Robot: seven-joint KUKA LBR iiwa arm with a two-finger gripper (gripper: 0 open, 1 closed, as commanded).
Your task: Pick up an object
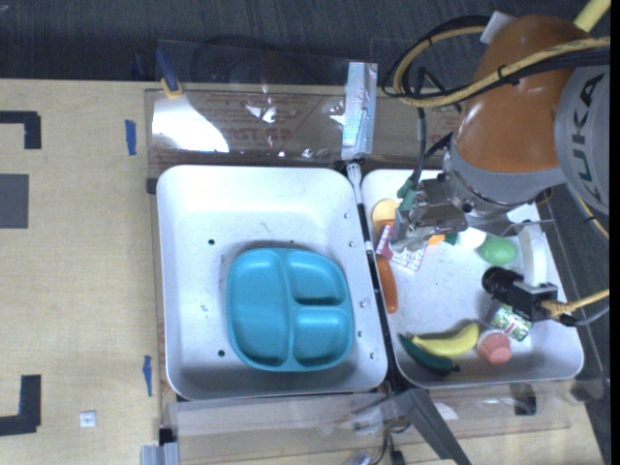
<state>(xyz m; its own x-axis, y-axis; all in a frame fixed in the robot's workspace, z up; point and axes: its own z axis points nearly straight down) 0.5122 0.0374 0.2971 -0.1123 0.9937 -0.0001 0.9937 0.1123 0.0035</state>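
Observation:
My gripper (418, 229) hangs over the upper left part of the right bin (562, 356), under the grey and orange wrist. Just below it lies a small white and red packet (408, 258). A yellow item (385, 210) sits to its left by the bin wall, and an orange carrot-shaped piece (388, 286) lies along that wall. A green round item (499, 251) rests to the gripper's right. Near the front edge lie a banana (448, 340), a pink cup (495, 349) and a small green-labelled can (512, 325). Nothing can be seen held.
The left bin (184, 260) holds a blue divided plate (289, 307). A clear plastic panel (262, 114) stands behind the bins. The wooden bench (68, 260) spreads to the left. A dark green item (424, 355) lies under the banana.

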